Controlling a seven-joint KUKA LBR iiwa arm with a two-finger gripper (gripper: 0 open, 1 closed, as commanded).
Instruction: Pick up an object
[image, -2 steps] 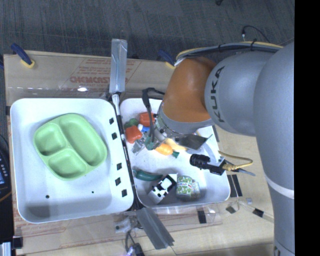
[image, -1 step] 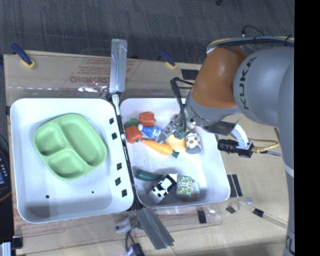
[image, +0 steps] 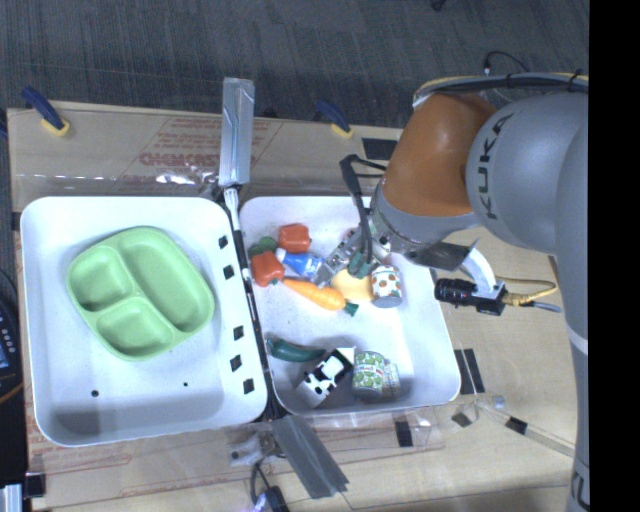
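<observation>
Camera view: arm (image: 500, 160) reaches from right, gripper (image: 356, 256) low over right bin (image: 430, 345) toys; grip state seemingly obscured, cannot tell.

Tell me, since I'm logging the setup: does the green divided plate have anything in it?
Empty. The green divided plate lies flat in the left bin, and all three compartments show bare green.

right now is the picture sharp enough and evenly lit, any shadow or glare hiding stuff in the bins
Camera view: fairly soft overall, so small toys in the right bin blur together; the arm casts shadow around the gripper, hiding its fingers; the left bin has a dim near corner; mild glare on the green tray.
</observation>
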